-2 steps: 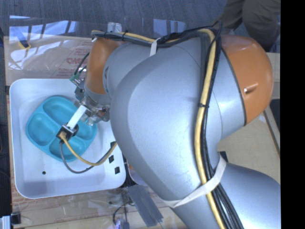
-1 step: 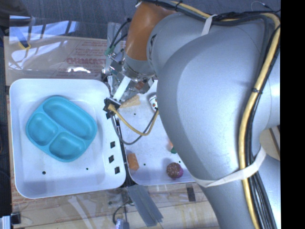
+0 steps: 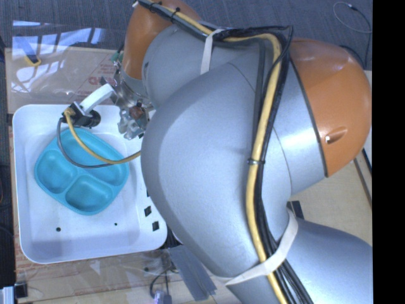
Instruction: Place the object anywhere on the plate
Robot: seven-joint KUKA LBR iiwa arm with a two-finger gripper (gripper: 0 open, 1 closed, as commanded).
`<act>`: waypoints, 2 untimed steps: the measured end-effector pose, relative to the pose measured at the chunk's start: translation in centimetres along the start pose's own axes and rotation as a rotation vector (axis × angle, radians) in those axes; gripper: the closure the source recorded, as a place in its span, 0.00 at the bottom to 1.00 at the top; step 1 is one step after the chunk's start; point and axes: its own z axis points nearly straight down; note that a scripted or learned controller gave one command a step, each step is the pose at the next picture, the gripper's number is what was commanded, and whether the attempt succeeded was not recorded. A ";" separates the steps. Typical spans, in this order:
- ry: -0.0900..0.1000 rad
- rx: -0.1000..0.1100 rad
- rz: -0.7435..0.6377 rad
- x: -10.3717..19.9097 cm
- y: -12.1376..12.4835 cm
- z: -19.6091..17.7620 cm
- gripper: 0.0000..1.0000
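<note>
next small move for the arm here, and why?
Probably ease the hand left and down toward the blue plate in the white bin. The hand sits at the bin's upper right edge, just beside the plate rather than over it. I can't tell whether it carries the object, so check that before releasing.

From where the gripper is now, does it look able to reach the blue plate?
Probably yes: the gripper sits just past the blue plate's upper right edge in the white bin, with only a yellow cable lying across the plate.
</note>
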 end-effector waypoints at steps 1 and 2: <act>-0.001 0.001 0.214 0.5 -3.5 4.7 1.00; -0.001 0.000 0.213 0.5 -3.5 4.8 0.00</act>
